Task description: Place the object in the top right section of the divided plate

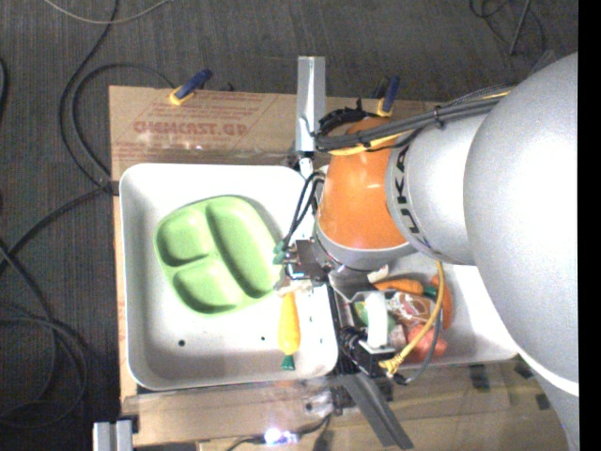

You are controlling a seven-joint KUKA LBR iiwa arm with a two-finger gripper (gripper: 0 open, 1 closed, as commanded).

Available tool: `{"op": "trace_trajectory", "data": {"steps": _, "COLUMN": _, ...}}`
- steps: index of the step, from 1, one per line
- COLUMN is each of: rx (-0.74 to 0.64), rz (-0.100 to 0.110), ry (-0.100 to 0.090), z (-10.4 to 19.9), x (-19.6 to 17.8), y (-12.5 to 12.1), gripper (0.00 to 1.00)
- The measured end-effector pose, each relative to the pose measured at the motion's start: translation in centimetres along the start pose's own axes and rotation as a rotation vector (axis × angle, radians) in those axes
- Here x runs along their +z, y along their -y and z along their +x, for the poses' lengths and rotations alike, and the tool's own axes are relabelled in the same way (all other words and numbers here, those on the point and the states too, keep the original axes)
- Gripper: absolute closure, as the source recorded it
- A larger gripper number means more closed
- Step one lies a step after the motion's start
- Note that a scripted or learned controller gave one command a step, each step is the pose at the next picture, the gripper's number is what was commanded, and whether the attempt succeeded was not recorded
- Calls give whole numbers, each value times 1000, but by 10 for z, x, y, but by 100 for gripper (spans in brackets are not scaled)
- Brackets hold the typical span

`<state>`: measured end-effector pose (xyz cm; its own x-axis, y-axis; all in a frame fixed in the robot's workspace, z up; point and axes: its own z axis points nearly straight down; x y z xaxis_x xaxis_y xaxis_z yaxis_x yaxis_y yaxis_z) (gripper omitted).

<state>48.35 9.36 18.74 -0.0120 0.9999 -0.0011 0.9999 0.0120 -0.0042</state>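
Yellow-orange and long, with a green tip, the object [288, 329] looks to us like a toy carrot or corn cob; it lies on the right rim of the left bin [141, 280], where that wall meets the right bin [479, 341], green end pointing to the near edge. Its upper end sits right under the gripper [293, 275], but we cannot tell whether the fingers are spread or closed, nor whether they touch it. We count one green divided plate [214, 252], with three sections, tilted in the left bin's upper middle; its right edge is just beside the gripper. Bare white floor runs along the left bin's near side and left side, so the room there is open; the plate's far side is close to the bin's far wall. The arm [451, 186], grey with its orange band, covers most of the right bin. In the part left showing we see a cluster of orange and red items [418, 322], too tangled with cable to count. Two bins in all; two clamps [191, 85] on the cardboard sheet [197, 125] behind.
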Motion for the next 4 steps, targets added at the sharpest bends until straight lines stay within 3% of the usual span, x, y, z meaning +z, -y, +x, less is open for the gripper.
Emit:
{"op": "trace_trajectory", "data": {"steps": 1, "rx": -238, "rz": -2, "ry": 1, "z": 39, "x": -89, "y": 0, "gripper": 100}}
{"op": "trace_trajectory", "data": {"steps": 2, "rx": -294, "rz": 2, "ry": 2, "z": 110, "x": 7, "y": -55, "gripper": 100}}
{"op": "trace_trajectory", "data": {"steps": 3, "rx": -255, "rz": -1, "ry": 3, "z": 84, "x": -4, "y": -138, "gripper": 100}}
{"op": "trace_trajectory", "data": {"steps": 4, "rx": -448, "rz": -20, "ry": 2, "z": 76, "x": 81, "y": -123, "gripper": 100}}
